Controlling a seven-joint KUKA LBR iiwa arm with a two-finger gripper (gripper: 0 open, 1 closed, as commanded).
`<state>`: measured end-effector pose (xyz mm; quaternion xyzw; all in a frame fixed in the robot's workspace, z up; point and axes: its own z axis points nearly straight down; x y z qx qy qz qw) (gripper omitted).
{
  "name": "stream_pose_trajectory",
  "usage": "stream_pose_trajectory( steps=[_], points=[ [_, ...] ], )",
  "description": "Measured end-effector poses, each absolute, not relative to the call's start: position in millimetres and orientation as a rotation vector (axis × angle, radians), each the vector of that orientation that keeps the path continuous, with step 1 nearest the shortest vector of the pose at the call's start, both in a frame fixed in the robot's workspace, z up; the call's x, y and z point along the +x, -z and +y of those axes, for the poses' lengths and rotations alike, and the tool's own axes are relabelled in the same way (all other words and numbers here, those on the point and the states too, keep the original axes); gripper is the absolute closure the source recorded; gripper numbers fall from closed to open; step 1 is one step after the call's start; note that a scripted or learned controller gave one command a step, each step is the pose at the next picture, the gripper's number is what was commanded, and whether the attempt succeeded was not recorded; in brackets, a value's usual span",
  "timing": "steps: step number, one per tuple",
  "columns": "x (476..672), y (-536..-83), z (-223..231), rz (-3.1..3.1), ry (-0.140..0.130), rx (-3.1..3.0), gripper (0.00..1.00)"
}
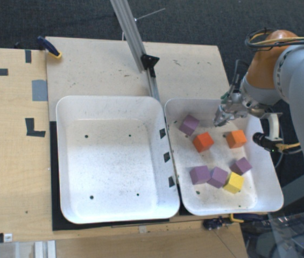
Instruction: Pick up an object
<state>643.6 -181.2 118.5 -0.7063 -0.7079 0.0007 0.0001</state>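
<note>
Dark carpet surrounds a pale wooden tabletop point(12, 144) that carries two shallow white plastic bins side by side. Nearer the tabletop's left edge sits the left bin point(65, 160), bare apart from a few dark specks. Toward the right edge, the right bin point(273, 195) holds seven small foam cubes: a purple cube point(189, 125) near its far-left part, an orange cube point(203, 141) just beside that, a second orange cube point(236, 138) toward the right wall, and near the bin's front a cluster of three purple cubes point(211, 175) with a yellow cube point(234, 183) touching them.

Above the far part of the right bin hangs the pincer point(223, 118), between the two orange cubes and apart from both. Nothing sits between its tips; how wide they stand I cannot tell.

Either orange cube looks the best target, since each stands free of neighbours. Centring squarely over one, aligning the tips with its flat faces, and descending straight would likely avoid nudging it away. The front cluster seems riskier, being tightly packed.
</note>
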Motion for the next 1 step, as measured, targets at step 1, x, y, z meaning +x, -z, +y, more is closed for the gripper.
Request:
stream_pose_trajectory(
  steps=[1],
  points=[
    [640.0, -181.0, -182.6, -2.225, 0.003, -2.224, 1.0]
  ],
)
